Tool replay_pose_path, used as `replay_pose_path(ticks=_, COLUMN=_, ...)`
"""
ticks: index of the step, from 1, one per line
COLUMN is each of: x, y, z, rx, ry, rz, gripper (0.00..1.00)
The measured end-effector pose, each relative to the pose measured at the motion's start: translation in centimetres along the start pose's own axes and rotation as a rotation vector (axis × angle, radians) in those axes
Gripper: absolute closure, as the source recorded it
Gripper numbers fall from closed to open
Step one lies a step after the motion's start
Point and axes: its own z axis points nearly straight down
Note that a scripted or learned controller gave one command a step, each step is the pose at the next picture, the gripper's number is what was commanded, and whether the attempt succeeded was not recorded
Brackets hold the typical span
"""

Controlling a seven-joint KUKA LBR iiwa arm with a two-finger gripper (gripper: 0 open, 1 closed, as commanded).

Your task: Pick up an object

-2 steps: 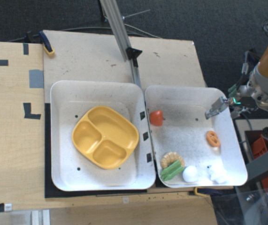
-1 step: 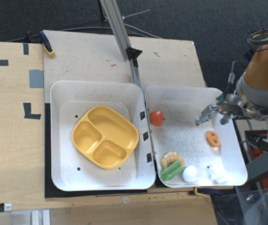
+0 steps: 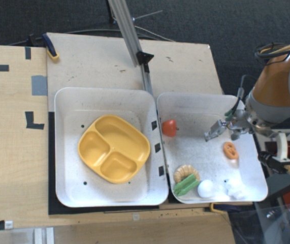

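The right bin (image 3: 195, 105) holds a red tomato-like object (image 3: 169, 127) near its left wall and an orange pretzel-shaped piece (image 3: 230, 150) toward its right side. At the front lie a tan ridged piece (image 3: 186, 173), a green pod (image 3: 185, 185), a white ball (image 3: 205, 188) and a pale crumpled object (image 3: 234, 189). My gripper (image 3: 215, 131) hangs over the right half of this bin, its grey fingers pointing left, between the red object and the orange piece. Nothing shows between its fingers.
The left bin (image 3: 68, 136) holds a yellow divided plate (image 3: 114, 148). A metal pole (image 3: 127, 24) slants in from the top to the divider between the bins. The arm's orange band (image 3: 274, 80) looms over the right bin's right edge.
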Motion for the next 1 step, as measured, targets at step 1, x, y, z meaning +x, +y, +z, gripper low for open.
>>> replay_pose_path(ticks=1, x=0.03, y=-0.14, z=6.49, rx=0.003, ry=0.001, rz=0.0, gripper=0.0)
